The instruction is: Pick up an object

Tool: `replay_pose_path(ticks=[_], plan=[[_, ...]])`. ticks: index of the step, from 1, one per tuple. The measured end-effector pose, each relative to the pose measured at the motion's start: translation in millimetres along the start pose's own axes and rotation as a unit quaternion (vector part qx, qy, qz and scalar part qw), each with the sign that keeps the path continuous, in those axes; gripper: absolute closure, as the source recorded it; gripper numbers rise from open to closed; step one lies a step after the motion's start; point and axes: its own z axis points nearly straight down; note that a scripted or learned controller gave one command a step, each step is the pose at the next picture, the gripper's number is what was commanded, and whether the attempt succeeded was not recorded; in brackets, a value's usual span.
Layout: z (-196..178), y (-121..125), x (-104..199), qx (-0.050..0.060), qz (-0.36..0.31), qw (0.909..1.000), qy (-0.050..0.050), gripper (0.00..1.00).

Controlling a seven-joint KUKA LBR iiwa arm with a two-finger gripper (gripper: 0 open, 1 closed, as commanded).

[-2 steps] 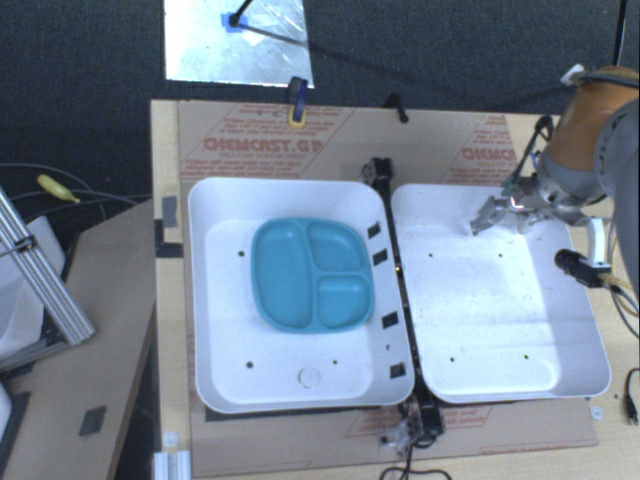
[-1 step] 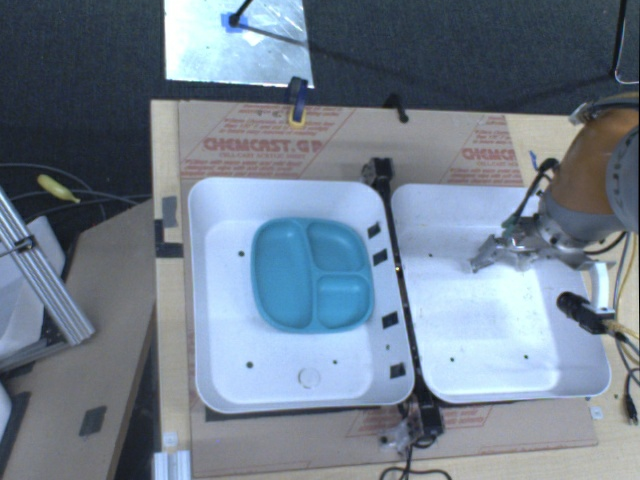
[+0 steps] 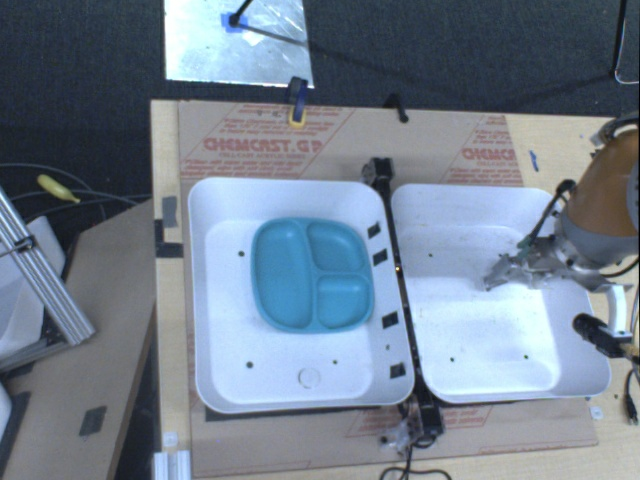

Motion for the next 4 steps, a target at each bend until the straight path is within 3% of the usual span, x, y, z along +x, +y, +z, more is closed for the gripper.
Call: replay_pose_path(ticks=[1, 2, 3, 4], plan=[[-11.4, 2.9, 1.2, -0.003, -0.002, 1.0, 0.0, 1.0], [-104.8, -12.0, 58.4, -0.005, -0.005, 1.0, 0.001, 1.0], [-129.6, -39.6, 176.1, -0.002, -0.008, 1.0, 0.003, 1.0], [-122.1, -55.6, 271.4, -0.001, -0.008, 1.0, 0.003, 1.0]])
